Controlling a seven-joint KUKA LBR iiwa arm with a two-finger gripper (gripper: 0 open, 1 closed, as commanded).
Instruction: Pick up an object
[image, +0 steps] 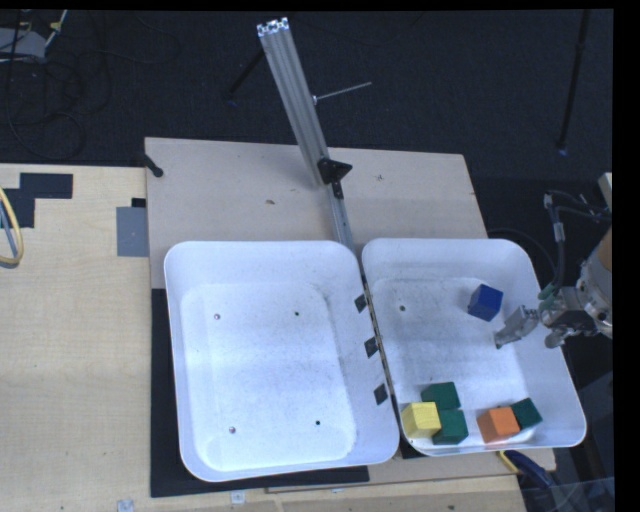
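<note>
The right bin (440, 250) holds several small blocks. A blue cube (485, 301) sits alone near its upper right. Along the front edge lie a green block (440, 394), a yellow cube (421, 417), a dark green block (451, 428), an orange cube (497, 424) and another green block (526, 410). My gripper (533, 332) hangs over the bin's right side, just right of and slightly below the blue cube, apart from it. Its fingers (513, 329) look open, with nothing between them.
The left bin (260, 360) lies beside the right one, with black clips (369, 346) on the shared rim. A slanted aluminium rail (300, 110) rises behind the bins. The arm's wrist (600, 290) enters from the right edge.
</note>
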